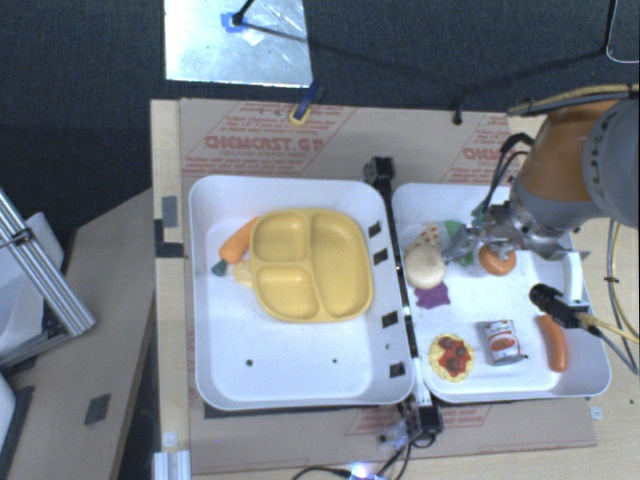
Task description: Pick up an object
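Hand [478, 240] partly hiding orange toy [497, 260]

Illumination: bright, even, from overhead; the two white bins [300, 193] near overexposure, with soft, short shadows beneath the yellow tray [305, 265]. Glare: patchy reflection on the metal sheet [238, 28] at top. Sharpness: moderate overall, small items slightly soft, dark floor [70, 88] grainy.
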`<state>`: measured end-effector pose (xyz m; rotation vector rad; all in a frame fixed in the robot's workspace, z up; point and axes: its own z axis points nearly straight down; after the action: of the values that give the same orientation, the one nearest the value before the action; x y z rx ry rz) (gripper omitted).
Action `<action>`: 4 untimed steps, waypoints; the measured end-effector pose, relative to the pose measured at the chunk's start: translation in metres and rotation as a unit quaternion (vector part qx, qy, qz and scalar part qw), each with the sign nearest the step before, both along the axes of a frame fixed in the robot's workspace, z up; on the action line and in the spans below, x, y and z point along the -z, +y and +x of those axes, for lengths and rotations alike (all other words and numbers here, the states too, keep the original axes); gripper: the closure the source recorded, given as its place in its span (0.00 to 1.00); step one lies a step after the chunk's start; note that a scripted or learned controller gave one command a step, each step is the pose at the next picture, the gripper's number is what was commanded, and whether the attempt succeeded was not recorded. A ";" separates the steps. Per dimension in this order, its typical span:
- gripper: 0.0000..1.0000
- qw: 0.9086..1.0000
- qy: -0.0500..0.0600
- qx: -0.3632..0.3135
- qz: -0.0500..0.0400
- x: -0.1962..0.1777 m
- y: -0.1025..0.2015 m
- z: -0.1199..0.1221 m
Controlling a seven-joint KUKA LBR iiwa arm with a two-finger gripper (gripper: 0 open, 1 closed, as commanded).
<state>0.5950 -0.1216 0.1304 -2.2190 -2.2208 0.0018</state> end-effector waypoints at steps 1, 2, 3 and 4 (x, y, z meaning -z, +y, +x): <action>0.00 1.000 -0.007 0.000 -0.001 0.043 0.000 0.004; 1.00 1.000 -0.010 0.000 -0.005 0.029 -0.003 0.005; 1.00 1.000 -0.004 -0.002 -0.001 -0.024 -0.004 0.018; 1.00 1.000 -0.005 -0.002 -0.001 -0.082 -0.001 0.010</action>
<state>0.6051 -0.1224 0.2120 -2.2208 -2.2300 -0.0066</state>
